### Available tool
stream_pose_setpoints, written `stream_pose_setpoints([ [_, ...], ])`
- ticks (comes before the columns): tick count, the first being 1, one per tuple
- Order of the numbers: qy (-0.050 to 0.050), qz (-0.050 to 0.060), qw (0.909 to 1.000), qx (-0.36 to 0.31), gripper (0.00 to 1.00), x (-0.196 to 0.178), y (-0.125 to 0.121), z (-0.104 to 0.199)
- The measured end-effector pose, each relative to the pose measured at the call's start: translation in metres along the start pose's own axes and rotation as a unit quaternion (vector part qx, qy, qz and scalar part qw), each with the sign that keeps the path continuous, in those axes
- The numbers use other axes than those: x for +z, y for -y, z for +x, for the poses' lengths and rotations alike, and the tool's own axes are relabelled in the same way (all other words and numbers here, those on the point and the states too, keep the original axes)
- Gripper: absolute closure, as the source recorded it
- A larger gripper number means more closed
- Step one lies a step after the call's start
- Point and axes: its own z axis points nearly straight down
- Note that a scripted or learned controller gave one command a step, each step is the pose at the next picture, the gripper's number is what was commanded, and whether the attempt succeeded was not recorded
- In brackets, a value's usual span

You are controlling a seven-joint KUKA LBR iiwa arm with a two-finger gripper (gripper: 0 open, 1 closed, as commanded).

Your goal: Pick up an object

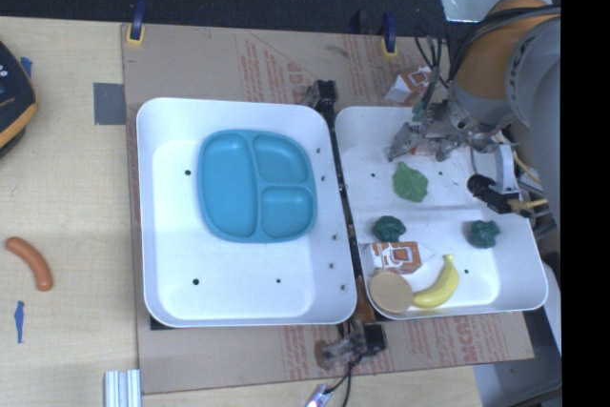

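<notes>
A banana [437, 285] lies at the front of the right bin [515, 295]. The claw [427, 140] hangs at the bin's back, just above a green lump [412, 182]. Nothing is seen held. Reaching is underway; lowering is needed next.

Grey KUKA arm with orange band [519, 24] enters frame at 3 o'clock, wrist bent downward toward 9 o'clock. Two-finger metal gripper [419, 143] sits low at about 2 o'clock in frame, pointing down-left.
</notes>
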Motion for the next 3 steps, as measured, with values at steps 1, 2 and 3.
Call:
stream_pose_setpoints([
  [1, 0.001, 0.001, 1.0000, 0.000, 0.00, 0.000, 0.038, 0.009],
  [2, 0.001, 0.002, 1.0000, 0.000, 1.00, -0.010, 0.038, 0.008],
  [3, 0.001, 0.002, 1.0000, 0.000, 0.00, -0.010, 0.038, 0.008],
])
